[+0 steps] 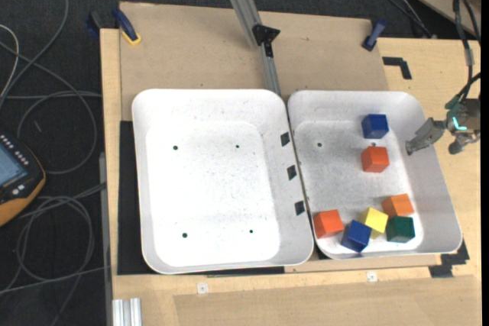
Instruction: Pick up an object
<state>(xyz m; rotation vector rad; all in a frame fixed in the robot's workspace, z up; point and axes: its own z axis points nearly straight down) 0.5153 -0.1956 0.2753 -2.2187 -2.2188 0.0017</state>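
My gripper (437, 135), a dull grey metal claw, hangs at the outer rim of the right bin (430, 187), a shallow white speckled plastic tray with rounded corners. I cannot tell how it is set, and nothing shows in its grasp. Just inward of it sits a matte blue cube (374, 125), with a red-orange cube (374, 159) slightly nearer me. Well away, along the bin's near edge, cluster an orange cube (397, 204), a green cube (400, 228), a yellow cube (375, 220), a second blue cube (355, 235) and a second orange cube (328, 222). Farther inward lies the left bin (206, 179), on a pale wooden bench (191, 42).
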